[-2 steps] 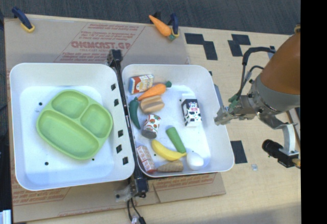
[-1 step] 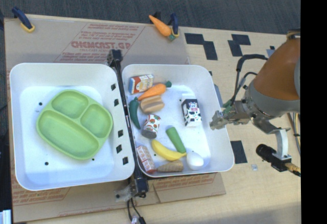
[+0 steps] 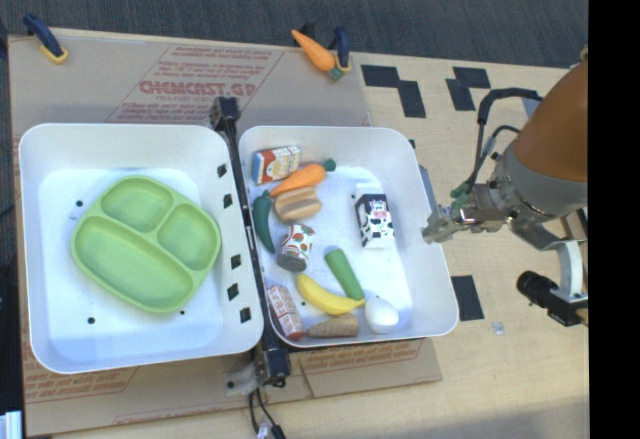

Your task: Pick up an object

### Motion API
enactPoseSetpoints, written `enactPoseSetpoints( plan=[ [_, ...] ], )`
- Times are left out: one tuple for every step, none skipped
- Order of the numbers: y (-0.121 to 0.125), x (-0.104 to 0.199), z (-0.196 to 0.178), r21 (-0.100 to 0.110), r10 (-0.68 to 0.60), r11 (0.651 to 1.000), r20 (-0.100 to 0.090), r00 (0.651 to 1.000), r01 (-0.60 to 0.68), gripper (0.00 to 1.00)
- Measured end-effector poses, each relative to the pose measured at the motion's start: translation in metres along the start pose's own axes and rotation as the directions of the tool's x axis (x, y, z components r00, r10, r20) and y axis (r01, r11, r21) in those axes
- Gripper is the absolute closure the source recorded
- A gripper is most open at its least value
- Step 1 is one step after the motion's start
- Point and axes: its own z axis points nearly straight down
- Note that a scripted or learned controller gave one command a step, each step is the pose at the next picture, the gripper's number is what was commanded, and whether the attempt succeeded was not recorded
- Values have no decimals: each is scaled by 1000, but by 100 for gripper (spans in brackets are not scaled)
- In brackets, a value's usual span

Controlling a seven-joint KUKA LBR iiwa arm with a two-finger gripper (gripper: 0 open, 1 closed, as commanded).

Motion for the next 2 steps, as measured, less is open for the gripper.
enactPoseSetpoints(
  plan=[
    [-1,1,40,5,-2,1000,-1,1000,2,100],
    [0,0,8,1,0,1000,-1,1000,0,100]
  ],
)
